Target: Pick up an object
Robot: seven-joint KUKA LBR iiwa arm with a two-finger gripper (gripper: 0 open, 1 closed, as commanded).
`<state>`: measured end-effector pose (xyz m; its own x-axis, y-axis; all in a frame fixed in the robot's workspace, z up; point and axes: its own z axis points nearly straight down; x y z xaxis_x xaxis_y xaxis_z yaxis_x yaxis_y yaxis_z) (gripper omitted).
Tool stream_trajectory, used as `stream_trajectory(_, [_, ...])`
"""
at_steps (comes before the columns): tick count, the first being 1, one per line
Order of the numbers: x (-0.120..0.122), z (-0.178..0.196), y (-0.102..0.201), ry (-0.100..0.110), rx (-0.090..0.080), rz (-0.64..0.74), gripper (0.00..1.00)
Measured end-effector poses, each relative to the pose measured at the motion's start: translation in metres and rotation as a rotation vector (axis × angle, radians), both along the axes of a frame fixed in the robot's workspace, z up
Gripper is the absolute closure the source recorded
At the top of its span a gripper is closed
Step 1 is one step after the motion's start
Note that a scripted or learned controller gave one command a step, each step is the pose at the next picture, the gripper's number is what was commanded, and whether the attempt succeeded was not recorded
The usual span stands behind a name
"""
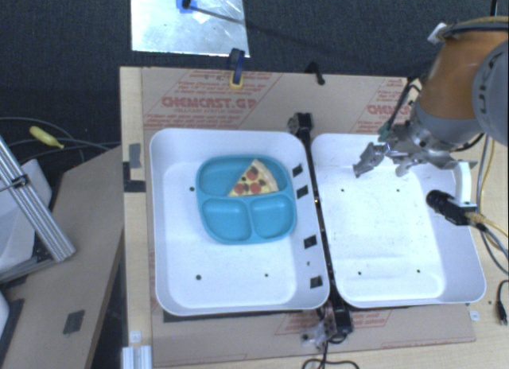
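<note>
On the tabletop (199, 89) sit two white bins side by side. Left bin (179, 280) holds a blue divided plate (242, 216), and a pizza slice toy (256, 179) lies in the plate's upper compartment, toward the tabletop's far edge. Right bin (398, 256) has the arm (465, 73) hanging over its far-right corner. The claw (386, 161) looks spread apart with nothing in it, so pickup hasn't really started, by the look of it. Pizza slice is well apart from the claw, off across the divider in the other bin.
</note>
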<state>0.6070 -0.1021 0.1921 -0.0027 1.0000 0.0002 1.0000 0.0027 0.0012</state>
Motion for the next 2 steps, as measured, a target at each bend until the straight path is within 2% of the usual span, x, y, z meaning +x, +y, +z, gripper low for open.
stream_trajectory(1, [-0.043, -0.009, 0.133, 0.003, 0.006, 0.014, 0.00])
stream_trajectory(2, [0.011, 0.066, 0.132, -0.012, 0.000, 0.003, 0.00])
